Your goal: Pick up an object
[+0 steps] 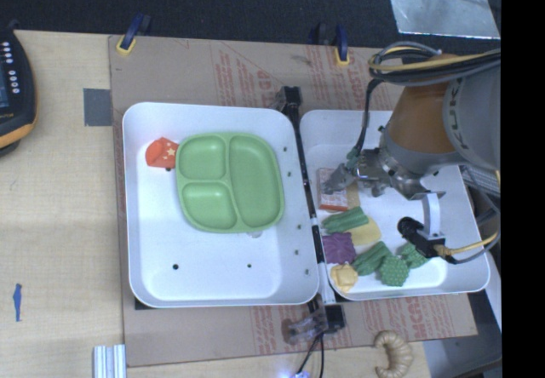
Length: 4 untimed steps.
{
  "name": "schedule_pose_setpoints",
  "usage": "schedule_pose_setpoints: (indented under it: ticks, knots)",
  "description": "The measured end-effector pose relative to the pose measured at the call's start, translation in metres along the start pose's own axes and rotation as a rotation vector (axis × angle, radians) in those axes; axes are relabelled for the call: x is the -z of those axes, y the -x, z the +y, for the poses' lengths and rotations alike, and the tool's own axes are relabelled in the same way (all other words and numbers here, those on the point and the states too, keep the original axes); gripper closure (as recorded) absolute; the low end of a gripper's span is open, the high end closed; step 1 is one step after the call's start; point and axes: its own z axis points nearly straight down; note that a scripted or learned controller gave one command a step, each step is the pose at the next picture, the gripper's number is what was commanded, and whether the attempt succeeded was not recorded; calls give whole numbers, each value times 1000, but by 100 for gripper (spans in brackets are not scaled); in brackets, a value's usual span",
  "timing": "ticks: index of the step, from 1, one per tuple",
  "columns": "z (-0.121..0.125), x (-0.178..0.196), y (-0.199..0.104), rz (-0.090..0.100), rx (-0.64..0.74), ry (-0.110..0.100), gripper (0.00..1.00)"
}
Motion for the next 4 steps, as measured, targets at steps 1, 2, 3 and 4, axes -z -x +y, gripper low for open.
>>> schedule_pose_setpoints:
  ticks: [1, 2, 3, 4]
  knots:
    - [88, 3, 49, -4, 3, 2, 0]
    - [5, 5, 46, -8, -3, 9, 0]
    - [4, 3, 35, -11, -1, 7, 0]
    - [6, 16, 34, -7, 1, 9, 100]
